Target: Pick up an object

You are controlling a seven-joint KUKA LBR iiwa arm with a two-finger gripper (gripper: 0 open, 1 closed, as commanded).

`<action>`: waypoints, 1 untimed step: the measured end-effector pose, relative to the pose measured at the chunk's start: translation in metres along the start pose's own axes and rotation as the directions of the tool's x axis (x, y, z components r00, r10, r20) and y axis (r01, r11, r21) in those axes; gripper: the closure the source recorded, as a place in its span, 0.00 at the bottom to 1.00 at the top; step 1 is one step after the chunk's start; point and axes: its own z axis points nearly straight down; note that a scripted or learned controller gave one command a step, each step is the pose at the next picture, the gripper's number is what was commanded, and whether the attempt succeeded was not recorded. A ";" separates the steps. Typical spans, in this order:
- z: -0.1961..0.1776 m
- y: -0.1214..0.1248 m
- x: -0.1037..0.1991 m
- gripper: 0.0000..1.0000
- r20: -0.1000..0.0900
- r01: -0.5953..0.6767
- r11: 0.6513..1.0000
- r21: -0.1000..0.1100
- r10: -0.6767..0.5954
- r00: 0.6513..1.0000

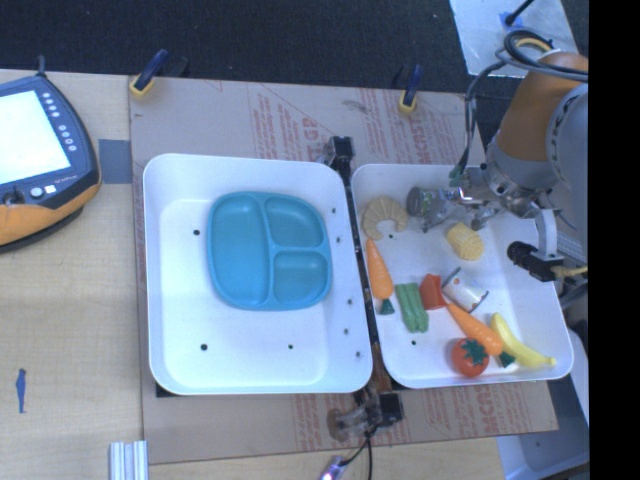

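Observation:
The right bin (pixel 540 298) holds several toy foods: a beige croissant (pixel 383 215), a yellow corn piece (pixel 463 240), an orange carrot (pixel 378 270), a green piece (pixel 411 306), a small red piece (pixel 431 290), a white cylinder (pixel 465 293), a second carrot (pixel 475 326), a tomato (pixel 470 357) and a banana (pixel 520 343). My gripper (pixel 432 206) hangs low over the bin's far part, between the croissant and the corn. Nothing visibly sits in its grasp.
The left bin (pixel 180 298) bears a blue divided plate (pixel 270 249). A tablet in an orange case (pixel 40 158) lies at the far left of the bench. Clamps (pixel 148 73) stand along the back edge. The arm's body (pixel 540 138) covers the right bin's far right corner.

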 end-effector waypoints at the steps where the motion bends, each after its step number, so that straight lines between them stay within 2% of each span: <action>1: 0.000 0.000 -0.008 0.00 -0.004 0.000 1.000 0.001 0.000 1.000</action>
